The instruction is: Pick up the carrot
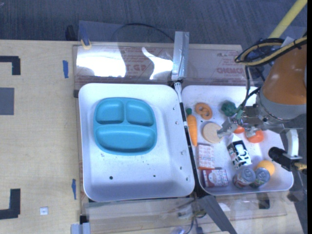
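Note:
The carrot [192,129] is a slim orange piece lying lengthwise against the left wall of the right bin [285,183], with its green end toward the back. My gripper [235,125] hangs over the middle of that bin, well to the right of the carrot and apart from it. It sits just over a tan round disc [211,132] and a small red-orange item [255,136]. The wrist and its cables hide part of what lies under it.
The right bin also holds a pretzel-like ring [204,110], a green vegetable [227,106], a red-and-white packet [205,155], a can [215,178], a black-and-white bottle [239,153] and a yellow fruit [266,167]. In the left bin [97,179] lies a blue divided plate [125,125].

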`<state>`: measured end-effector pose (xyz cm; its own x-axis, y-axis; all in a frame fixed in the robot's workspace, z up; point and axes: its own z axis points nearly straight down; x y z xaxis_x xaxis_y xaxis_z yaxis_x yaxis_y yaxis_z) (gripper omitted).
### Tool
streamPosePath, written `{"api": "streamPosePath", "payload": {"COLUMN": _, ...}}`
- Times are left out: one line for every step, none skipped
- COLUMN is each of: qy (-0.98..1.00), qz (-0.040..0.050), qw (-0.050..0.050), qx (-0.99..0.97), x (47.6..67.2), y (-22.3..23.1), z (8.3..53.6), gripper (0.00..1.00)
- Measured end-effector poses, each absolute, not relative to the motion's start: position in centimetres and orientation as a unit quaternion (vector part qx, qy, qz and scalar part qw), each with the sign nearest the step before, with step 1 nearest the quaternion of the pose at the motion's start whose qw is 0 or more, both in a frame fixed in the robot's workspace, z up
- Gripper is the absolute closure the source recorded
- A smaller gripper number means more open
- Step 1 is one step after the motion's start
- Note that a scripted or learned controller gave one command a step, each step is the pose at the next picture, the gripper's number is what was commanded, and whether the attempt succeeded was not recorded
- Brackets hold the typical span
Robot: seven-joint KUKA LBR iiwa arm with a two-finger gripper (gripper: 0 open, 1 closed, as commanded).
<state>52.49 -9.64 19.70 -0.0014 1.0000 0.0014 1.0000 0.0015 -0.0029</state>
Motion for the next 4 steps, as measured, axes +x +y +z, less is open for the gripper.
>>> {"api": "streamPosePath", "payload": {"qy": -0.766, "qz": 0.0005, "qw": 0.002, "qx": -0.643, "x": 52.2, "y": -4.2, "z": 18.4, "gripper": 0.0}}
{"api": "streamPosePath", "payload": {"qy": -0.781, "qz": 0.0005, "qw": 0.002, "qx": -0.624, "x": 48.9, "y": -2.5, "z": 18.4, "gripper": 0.0}}
{"api": "streamPosePath", "payload": {"qy": -0.719, "qz": -0.0004, "qw": 0.0, "qx": -0.696, "x": 51.3, "y": 4.6, "z": 18.4, "gripper": 0.0}}
{"api": "streamPosePath", "payload": {"qy": -0.502, "qz": 0.0009, "qw": 0.0, "qx": -0.865, "x": 52.7, "y": -0.4, "z": 18.4, "gripper": 0.0}}
